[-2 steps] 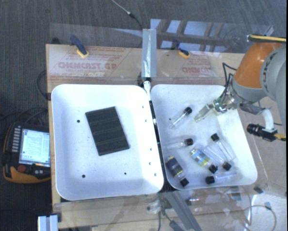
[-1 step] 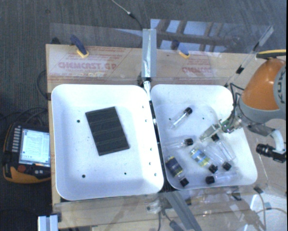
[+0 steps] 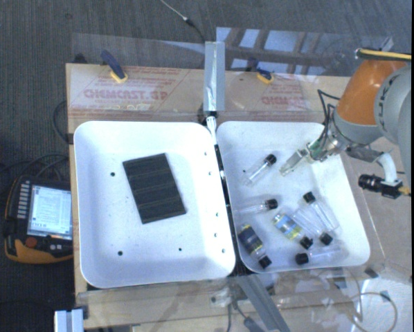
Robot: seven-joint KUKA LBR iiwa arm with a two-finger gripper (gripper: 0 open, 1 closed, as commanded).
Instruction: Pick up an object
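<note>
Even, diffuse overhead light on a soft, low-resolution view.

The two shallow white plastic bins, the left (image 3: 96, 206) and the right (image 3: 349, 213), are the brightest surfaces and sit close to washed out, their speckled floors barely holding texture. The flat black ribbed rectangular pad (image 3: 154, 187) casts almost no shadow, so the light reads as broad and coming from above. Faint grey shading gathers along the bins' inner walls. Pale streaks of reflection cross the clear sheet over the brown cardboard backing (image 3: 131, 95) at the top. The small clear black-capped vials (image 3: 259, 169) look smeared and lack crisp edges. The dark carpeted floor (image 3: 27, 61) is dim and grainy.
</note>
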